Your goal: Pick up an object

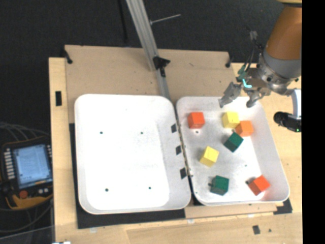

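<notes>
A handheld control pendant [28, 169] with a lit screen is lying off the bench at about nine o'clock; beside it the left bin [127, 154] is sitting on the bench, white and shallow; the right bin [271, 151] is lying against it and holding seven blocks. In that bin an orange block [196, 119] is sitting at ten o'clock; a yellow block [208, 156] is resting near the middle; a green block [219, 185] is lying at six o'clock; another yellow block [230, 119] is sitting at twelve o'clock, with an orange block [245, 128] just beside it and a dark green block [233, 142] just below the pair; a last orange block [258, 184] is lying at four o'clock. The gripper [237, 102] is hanging over the bin's far rim at twelve o'clock, its two fingers [227, 97] spread apart and gripping nothing, just above the upper yellow block.
</notes>
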Available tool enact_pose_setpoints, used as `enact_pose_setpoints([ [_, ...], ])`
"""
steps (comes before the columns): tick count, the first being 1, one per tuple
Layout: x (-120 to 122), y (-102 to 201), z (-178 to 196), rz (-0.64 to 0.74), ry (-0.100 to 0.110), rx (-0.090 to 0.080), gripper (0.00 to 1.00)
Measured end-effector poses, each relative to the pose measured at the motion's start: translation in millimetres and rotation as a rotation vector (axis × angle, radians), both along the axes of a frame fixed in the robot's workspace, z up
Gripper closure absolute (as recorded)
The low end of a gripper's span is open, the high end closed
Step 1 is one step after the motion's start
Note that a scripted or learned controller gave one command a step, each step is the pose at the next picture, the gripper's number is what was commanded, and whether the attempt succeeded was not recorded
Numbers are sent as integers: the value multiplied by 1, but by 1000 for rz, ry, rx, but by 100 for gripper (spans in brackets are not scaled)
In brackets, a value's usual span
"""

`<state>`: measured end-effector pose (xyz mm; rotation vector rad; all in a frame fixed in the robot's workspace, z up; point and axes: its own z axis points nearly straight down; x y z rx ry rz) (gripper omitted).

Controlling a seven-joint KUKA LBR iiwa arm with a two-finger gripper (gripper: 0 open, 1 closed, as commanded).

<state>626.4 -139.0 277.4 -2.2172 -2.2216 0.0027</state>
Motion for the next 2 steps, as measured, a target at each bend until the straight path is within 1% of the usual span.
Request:
enact_pose_setpoints([
  [1, 1, 0, 2, 1, -4, -1, 0],
  [2, 10, 0, -49, 2, 0, -3, 0],
])
